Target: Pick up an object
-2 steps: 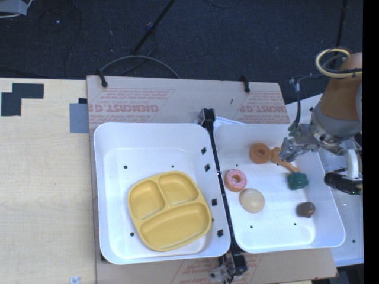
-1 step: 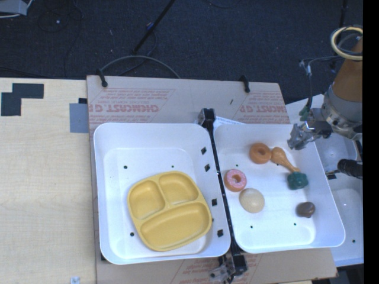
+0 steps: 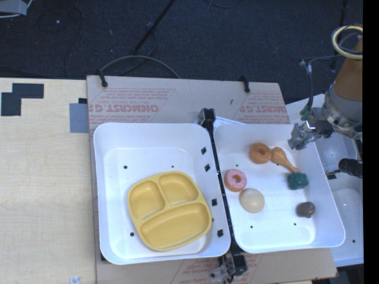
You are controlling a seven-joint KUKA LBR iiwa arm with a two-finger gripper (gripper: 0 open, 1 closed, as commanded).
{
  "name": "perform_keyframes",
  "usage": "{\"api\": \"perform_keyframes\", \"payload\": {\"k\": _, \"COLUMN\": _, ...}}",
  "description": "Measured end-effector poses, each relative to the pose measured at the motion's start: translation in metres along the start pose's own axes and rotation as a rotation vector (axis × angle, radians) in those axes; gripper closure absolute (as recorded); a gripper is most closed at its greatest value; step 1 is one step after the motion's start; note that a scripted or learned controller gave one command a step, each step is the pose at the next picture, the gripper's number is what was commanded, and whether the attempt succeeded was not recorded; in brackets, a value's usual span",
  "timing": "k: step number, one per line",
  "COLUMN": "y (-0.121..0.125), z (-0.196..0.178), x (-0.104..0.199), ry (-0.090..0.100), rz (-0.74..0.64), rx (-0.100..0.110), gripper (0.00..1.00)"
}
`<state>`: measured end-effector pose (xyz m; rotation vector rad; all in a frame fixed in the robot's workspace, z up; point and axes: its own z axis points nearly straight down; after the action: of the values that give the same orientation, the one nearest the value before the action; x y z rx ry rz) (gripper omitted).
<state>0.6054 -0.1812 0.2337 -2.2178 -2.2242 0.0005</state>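
Grey hand (image 3: 299, 136) over right bin (image 3: 331, 218) rim | fingers unclear | arm cropped

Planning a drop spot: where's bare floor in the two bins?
Left bin: bare strip behind and left of the yellow tray. Right bin: bare front strip below the ball. Crowded around the donut and green block.

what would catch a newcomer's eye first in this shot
The yellow divided tray lying alone in the left bin stands out first. Next is the cluster of small things in the right bin: a pink frosted doughnut beside a cream ball, with an orange ring above them. The gripper hangs over that bin's far right corner.
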Motion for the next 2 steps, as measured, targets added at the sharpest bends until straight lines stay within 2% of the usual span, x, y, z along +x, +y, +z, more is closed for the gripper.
{"api": "perform_keyframes", "payload": {"k": 1, "y": -0.003, "z": 0.011, "x": 0.053, "ry": 0.003, "rz": -0.002, "rx": 0.004, "gripper": 1.0}}
{"api": "perform_keyframes", "payload": {"k": 2, "y": 0.006, "z": 0.018, "x": 0.11, "ry": 0.003, "rz": -0.002, "rx": 0.004, "gripper": 1.0}}
